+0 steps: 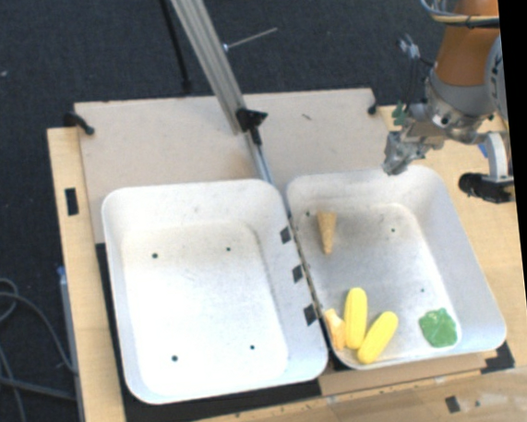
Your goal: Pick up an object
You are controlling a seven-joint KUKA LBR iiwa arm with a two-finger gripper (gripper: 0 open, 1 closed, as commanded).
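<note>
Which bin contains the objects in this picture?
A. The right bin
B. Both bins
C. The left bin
A: the cone, the two yellow pieces and the green object all lie in the right bin.

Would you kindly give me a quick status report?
Gripper above right bin's far rim, holding nothing. Yellow pieces, green piece, cone lie untouched. Nothing in the way.
</note>
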